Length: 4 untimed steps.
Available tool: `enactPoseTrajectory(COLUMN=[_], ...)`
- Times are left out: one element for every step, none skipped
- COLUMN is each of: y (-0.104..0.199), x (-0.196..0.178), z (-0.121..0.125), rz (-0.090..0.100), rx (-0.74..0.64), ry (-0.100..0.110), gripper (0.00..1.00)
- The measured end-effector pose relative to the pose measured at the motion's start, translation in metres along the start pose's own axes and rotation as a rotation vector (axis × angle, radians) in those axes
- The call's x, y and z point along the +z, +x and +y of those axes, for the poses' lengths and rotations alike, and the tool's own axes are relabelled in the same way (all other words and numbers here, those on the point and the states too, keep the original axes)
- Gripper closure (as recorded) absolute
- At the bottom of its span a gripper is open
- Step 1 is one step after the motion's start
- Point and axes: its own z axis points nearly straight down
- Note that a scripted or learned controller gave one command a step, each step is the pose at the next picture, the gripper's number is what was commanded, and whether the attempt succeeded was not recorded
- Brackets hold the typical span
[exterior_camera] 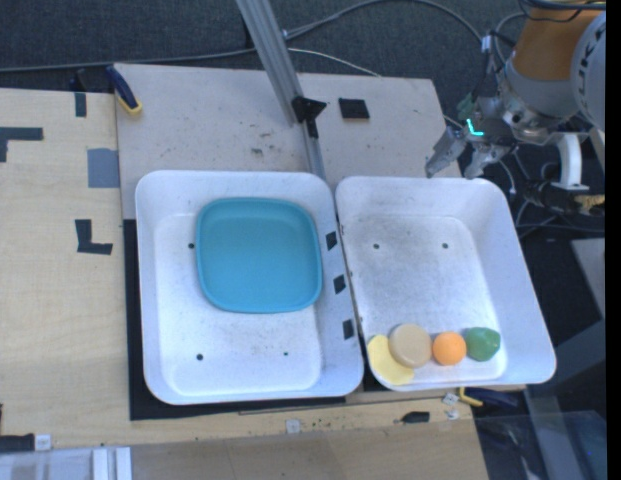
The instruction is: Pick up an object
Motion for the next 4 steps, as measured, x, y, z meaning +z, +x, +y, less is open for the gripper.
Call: enactPoseTrajectory(y=[0.000, -0.004, 0.002, -0.003], x=[0.000, 0.044, 0.106, 0.169], z=[0.000, -0.004, -0.007, -0.009], rz=[0.000, 0.000, 0.001, 0.001], rx=[0.000, 0.001, 0.000, 0.001], ry=[0.000, 0.003, 0.006, 0.006], gripper=[0.00, 0.00, 0.00, 0.00])
